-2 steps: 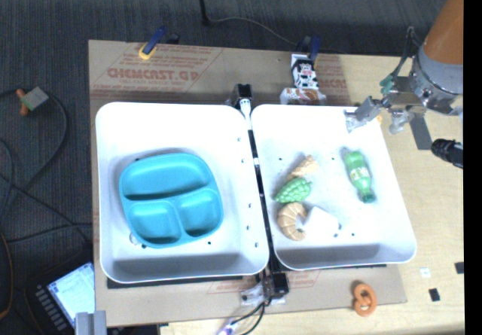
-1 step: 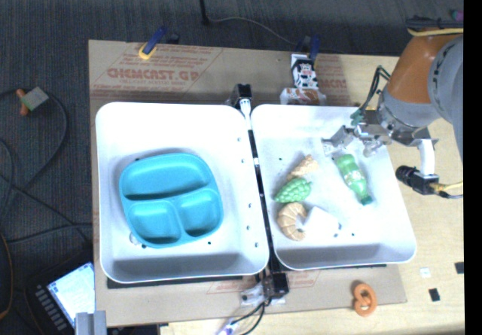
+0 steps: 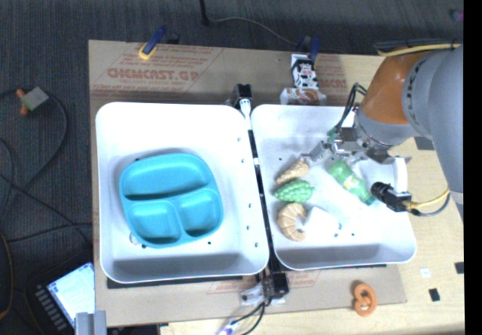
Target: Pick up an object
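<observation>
Green bottle-shaped toy (image 3: 349,179), smooth glossy plastic, lies tilted on the floor of the right white bin (image 3: 376,251), just below my hand (image 3: 343,147). My hand sits low in that bin's upper middle; dark metal parts, can't tell how far the fingers are spread or if anything is between them. Left of the bottle: a bumpy green cluster, grape-like (image 3: 294,191), touching a tan ridged pastry shape (image 3: 292,171) above it. Below those, a curved croissant-like piece (image 3: 293,220), tan with a matte look. Left white bin (image 3: 113,251) holds a teal plastic tray (image 3: 171,199), rounded corners, three compartments. Both bins shallow, smooth, glossy. Tabletop (image 3: 188,74) is brown board with red print. Small orange ring-like thing (image 3: 364,298) lies on it below the right bin.
</observation>
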Robot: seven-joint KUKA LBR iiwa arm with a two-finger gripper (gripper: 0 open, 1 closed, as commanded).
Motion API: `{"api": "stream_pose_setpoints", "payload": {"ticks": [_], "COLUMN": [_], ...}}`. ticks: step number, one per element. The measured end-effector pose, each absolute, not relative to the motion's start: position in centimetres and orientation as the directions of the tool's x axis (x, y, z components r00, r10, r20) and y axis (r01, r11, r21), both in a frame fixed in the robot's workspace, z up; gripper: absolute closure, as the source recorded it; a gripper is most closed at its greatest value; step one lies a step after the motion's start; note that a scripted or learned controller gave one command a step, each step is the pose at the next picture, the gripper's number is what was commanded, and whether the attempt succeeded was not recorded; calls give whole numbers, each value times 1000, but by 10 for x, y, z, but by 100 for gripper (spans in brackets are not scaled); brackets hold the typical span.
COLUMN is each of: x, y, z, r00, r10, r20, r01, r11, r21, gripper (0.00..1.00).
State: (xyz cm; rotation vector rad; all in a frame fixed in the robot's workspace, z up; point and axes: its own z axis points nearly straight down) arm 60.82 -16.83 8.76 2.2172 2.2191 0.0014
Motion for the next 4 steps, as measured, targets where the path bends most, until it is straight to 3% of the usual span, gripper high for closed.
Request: {"api": "stream_pose_setpoints", "payload": {"ticks": [1,2,3,4], "x": [609,609,604,627], "y": [-170,-169,-111,-97], "z": [98,98,88,91], "r00": [0,0,-1,-1], "r10": [1000,1000,1000,1000], "r20": [-6,-6,-2,0], "r01": [1000,1000,1000,1000], "r11": [0,0,1,1], "r21": [7,7,8,0], "gripper": [100,0,0,0]}}
